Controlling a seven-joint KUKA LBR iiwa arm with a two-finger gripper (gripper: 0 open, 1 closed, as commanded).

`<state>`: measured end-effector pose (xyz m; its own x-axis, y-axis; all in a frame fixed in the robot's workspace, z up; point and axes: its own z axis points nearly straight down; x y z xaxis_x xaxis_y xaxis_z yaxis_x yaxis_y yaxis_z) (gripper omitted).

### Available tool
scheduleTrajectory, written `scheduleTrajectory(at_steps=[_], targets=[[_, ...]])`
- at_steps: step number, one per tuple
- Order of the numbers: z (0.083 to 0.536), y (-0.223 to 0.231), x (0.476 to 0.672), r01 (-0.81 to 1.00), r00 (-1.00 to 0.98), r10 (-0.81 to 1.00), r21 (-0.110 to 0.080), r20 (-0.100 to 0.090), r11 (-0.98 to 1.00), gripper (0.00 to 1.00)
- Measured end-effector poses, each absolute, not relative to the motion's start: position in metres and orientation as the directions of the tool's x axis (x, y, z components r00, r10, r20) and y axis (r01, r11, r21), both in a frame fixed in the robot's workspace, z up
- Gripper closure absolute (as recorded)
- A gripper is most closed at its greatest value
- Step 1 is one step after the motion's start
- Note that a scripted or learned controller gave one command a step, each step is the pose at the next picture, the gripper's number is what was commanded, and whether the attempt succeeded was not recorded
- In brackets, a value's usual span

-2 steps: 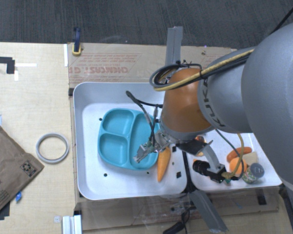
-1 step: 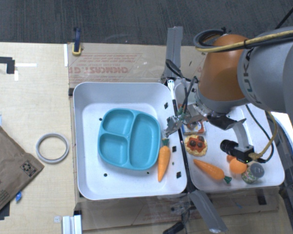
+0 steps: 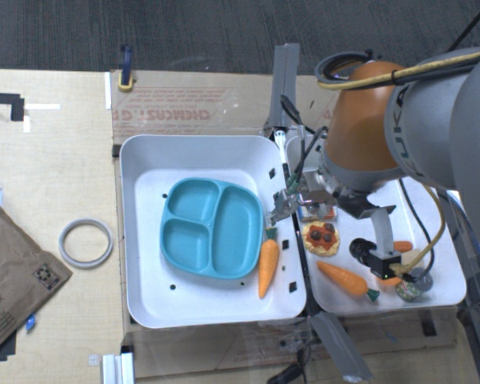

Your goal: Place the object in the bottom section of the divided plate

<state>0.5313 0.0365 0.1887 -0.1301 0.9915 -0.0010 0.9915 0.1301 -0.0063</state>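
White bins (image 3: 136, 238) flank my gripper (image 3: 284, 202), state unclear; carrot (image 3: 267, 267) looks light, rigid, best pinched mid-body.

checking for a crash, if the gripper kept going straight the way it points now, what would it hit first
The gripper points down over the wall between the two bins. Going straight on, it would probably meet the carrot lying beside the blue divided plate, or that wall; depth is unclear from above.
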Motion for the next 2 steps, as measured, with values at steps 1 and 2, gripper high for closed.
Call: scheduleTrajectory(at_steps=[1, 2], targets=[[0.195, 0.034, 0.532, 0.992, -0.128, 0.992, -0.011, -0.002, 0.128, 1.00], [0.189, 0.081, 0.488, 0.993, 0.118, 0.993, -0.008, -0.003, -0.118, 1.00]])
